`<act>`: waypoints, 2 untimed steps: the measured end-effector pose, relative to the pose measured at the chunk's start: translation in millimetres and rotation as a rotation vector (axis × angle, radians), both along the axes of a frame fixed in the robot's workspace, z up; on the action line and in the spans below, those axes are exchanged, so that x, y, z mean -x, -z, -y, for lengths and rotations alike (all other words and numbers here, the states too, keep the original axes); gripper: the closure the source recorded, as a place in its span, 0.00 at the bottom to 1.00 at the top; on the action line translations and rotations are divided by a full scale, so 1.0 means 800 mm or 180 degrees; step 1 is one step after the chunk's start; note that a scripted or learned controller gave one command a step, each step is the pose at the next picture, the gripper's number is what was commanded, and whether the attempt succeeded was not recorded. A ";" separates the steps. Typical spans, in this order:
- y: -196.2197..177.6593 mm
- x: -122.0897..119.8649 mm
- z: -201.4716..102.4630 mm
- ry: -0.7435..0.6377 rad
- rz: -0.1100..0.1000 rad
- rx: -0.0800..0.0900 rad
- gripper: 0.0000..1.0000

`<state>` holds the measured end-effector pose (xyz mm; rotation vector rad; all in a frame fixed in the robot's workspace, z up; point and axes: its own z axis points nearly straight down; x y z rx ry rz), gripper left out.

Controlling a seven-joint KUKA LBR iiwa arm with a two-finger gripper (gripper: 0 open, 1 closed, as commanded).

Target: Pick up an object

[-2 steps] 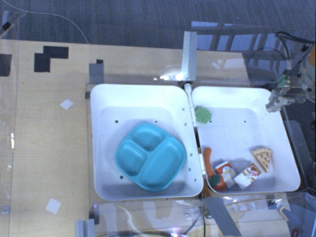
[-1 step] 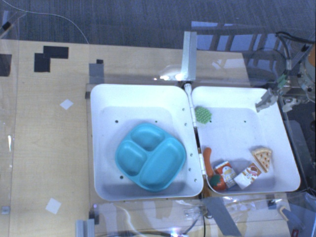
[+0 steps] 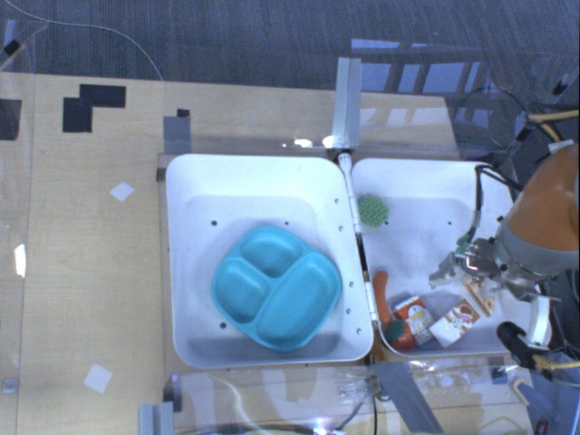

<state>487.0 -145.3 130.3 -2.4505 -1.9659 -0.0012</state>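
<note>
Inspector: The two-finger metal gripper point(image 3: 473, 270) hangs over the right white bin point(image 3: 426, 184), above the small printed carton point(image 3: 455, 323).

Operator: Risk?

Inspector: Grip state: cannot tell. Neighbouring red-orange packets point(image 3: 405, 323) could deflect the grasp.

Smooth glossy plastic blue plate point(image 3: 276, 287) lies in a matt white bin point(image 3: 186, 243) on a wood-look bench point(image 3: 82, 270).

The arm point(image 3: 544, 216) runs off the right edge and covers the right bin's point(image 3: 417, 175) far side, its gripper point(image 3: 471, 270) too blurred to read, and the small packets point(image 3: 439, 320) beneath it show no legible print.
</note>
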 end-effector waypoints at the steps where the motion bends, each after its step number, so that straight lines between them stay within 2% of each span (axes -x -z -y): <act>1: 0.046 -0.008 0.063 -0.0113 0.0061 0.0015 0.00; 2: -0.033 -0.120 0.067 -0.1445 0.0018 0.0011 0.00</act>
